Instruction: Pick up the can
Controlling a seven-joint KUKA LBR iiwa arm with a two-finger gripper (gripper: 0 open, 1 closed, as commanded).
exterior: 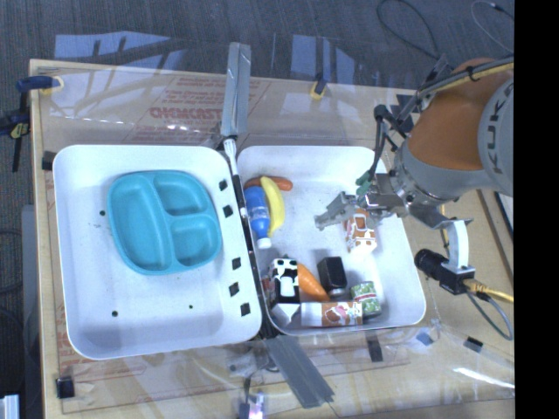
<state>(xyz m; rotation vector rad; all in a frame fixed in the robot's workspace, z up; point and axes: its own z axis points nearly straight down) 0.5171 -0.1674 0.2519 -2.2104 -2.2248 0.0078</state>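
A small red-and-white can [361, 234] stands in the right bin [395, 273], near its middle right. My gripper [352, 216] is directly over the can, touching or almost touching its top. The grey wrist and the orange band of the arm [450, 142] reach in from the right. A second can with a red label [341, 314] lies on its side against the bin's front wall, and a short green-labelled can [367, 297] is next to it.
The right bin also holds a banana [274, 204], a blue bottle [256, 213], a black-and-white carton [284, 279], an orange carrot-like piece [308, 283] and a black block [332, 272]. A turquoise divided plate [166, 219] lies in the left bin [96, 321].
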